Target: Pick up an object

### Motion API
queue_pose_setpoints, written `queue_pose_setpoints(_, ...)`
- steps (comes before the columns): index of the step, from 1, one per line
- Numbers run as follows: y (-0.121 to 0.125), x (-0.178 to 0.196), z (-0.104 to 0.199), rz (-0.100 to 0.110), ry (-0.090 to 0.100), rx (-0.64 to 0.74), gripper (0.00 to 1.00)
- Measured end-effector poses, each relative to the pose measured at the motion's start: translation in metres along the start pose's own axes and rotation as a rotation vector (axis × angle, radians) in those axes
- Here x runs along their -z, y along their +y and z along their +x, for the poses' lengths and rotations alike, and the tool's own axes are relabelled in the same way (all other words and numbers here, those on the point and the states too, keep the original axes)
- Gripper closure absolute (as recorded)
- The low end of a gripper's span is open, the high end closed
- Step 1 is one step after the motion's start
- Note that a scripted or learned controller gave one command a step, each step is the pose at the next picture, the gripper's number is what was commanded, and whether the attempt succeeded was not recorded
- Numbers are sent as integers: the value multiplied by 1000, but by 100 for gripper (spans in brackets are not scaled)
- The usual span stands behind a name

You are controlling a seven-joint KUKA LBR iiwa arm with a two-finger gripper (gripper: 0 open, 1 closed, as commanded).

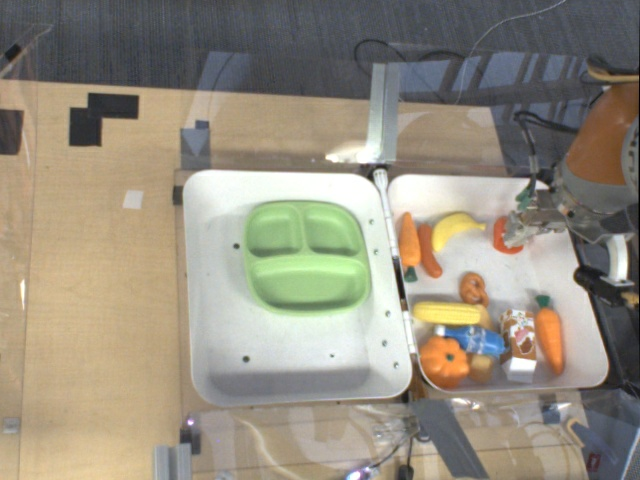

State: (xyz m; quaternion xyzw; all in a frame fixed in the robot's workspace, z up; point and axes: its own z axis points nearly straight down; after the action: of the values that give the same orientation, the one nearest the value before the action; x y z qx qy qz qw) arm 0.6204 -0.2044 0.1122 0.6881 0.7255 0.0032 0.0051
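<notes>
The right bin holds several toy foods. A yellow banana and two orange-red sticks lie near its far left. A corn cob, a brown pretzel, an orange pumpkin, a blue bottle, a small carton and a carrot lie toward the front. My gripper hangs low at the far right of this bin, right over a small red piece that it partly hides.
The left bin carries a green divided plate. A metal post rises behind the seam between the bins. The arm's orange band and cables sit at the right edge.
</notes>
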Motion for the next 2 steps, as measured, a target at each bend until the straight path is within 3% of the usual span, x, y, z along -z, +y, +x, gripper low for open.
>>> queue_pose_setpoints(1,0,0,0,0,0,0,0)
queue_pose_setpoints(2,3,13,1,-7,-2,3,100)
